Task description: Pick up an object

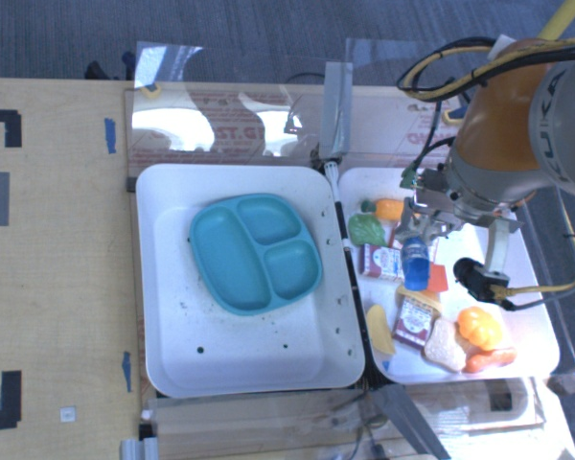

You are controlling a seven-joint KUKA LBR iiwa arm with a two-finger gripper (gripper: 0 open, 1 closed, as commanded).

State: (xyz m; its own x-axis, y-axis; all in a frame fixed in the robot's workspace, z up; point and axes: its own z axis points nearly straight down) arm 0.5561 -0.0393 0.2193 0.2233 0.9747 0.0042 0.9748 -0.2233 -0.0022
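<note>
- Over the right-hand bin (535,300) of the 2 white bins, the gripper (419,230) hangs low above a clutter of small items; the grey arm comes in from the view's right, its orange band (498,127) above the wrist.
- Grip state: cannot tell whether it is released or clenched, and nothing can be confirmed as grasped.
- Blue bottle (417,271) sits directly below the gripper in the view, near the middle of that bin. Contact between the 2 cannot be judged.
- Beside the bottle: a red piece (439,279) touching its right side, and a white-and-red packet (381,261) just to its left.
- Far end of the bin: a green item (367,228) with a small orange item (390,209) just beside it.
- Near end: a maroon-labelled packet (414,320), a yellow banana-like piece (379,331) along the left wall, a pale bread-like lump (447,346), an orange fruit (480,327) and a reddish piece (492,358) at the near right corner, all crowded together.
- Left-hand bin (172,338): 1 teal plate (256,253) with 3 compartments, lying flat and turned at a slant, well apart from the gripper.
</note>
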